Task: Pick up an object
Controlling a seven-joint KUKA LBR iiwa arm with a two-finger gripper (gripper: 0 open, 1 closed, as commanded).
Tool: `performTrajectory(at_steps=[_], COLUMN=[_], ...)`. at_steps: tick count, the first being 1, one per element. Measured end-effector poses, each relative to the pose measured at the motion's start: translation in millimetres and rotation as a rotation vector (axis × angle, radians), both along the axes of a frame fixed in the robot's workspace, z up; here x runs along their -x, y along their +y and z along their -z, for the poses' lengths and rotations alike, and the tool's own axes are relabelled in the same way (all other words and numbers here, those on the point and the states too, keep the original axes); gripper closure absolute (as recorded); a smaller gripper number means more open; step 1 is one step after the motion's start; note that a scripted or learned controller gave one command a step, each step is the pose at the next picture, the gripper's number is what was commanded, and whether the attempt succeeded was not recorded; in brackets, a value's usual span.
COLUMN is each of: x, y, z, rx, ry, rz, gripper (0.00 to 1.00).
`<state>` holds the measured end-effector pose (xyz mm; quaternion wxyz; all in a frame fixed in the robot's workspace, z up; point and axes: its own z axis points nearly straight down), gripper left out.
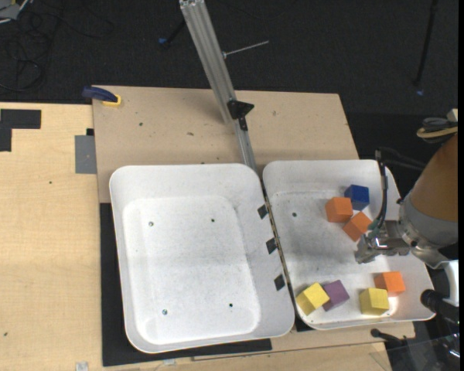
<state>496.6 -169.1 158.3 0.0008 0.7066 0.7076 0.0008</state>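
In the right bin (309,184) lie several small blocks: a blue cube (358,195) and an orange cube (339,209) toward the back, and a second orange block (358,224) just below them. Near the front sit a yellow cube (312,297), a purple cube (336,292), another yellow cube (373,301) and an orange cube (391,283). My gripper (369,247) hangs low over the bin's right side, just in front of the second orange block. Nothing shows between its fingers.
The left bin (185,180) lies beside the right one, with black clips along the shared edge. A slanted aluminium rail (215,64) rises behind the bins. A blue and yellow clamp (102,95) sits at the bench's back left corner.
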Motion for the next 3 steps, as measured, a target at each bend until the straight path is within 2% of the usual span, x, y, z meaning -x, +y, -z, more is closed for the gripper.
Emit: performTrajectory(at_steps=[2,3], x=[-2,-28], y=[-4,40], z=[-112,-95], rx=[0.001,-0.002], ry=[-0.001,0.005], rz=[0.000,-0.003], gripper=[1.00,1.00])
